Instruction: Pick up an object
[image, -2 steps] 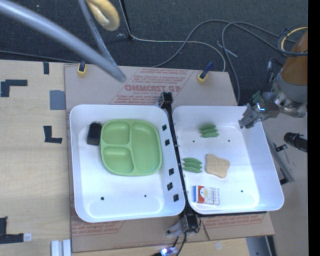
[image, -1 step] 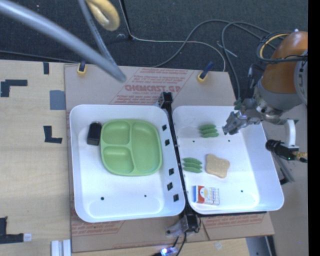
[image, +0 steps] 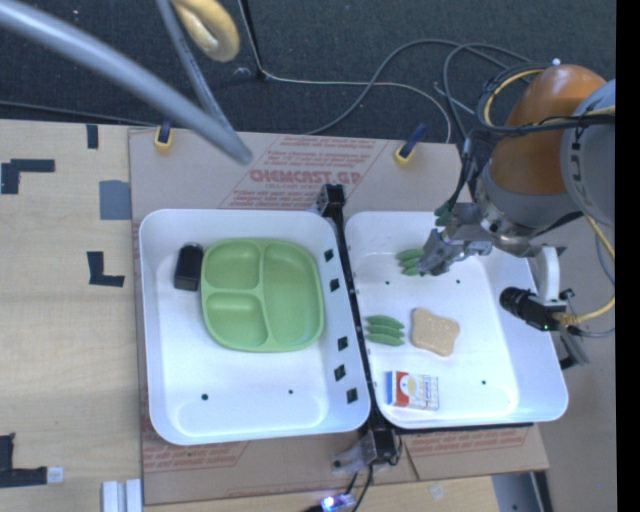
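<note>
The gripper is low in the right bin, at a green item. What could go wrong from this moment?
1. The gripper meets the green item at its edge, so it may slip away.
2. The item lies near the right bin far wall, so the gripper might hit it.

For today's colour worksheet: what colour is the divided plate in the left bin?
Light green. The divided plate shows best in the camera view, looking down on it.

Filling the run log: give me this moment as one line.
arm: over right bin | gripper: at green item, far side | grasp: unconfirmed | elsewhere in bin: pea pod, bread, carton
</note>
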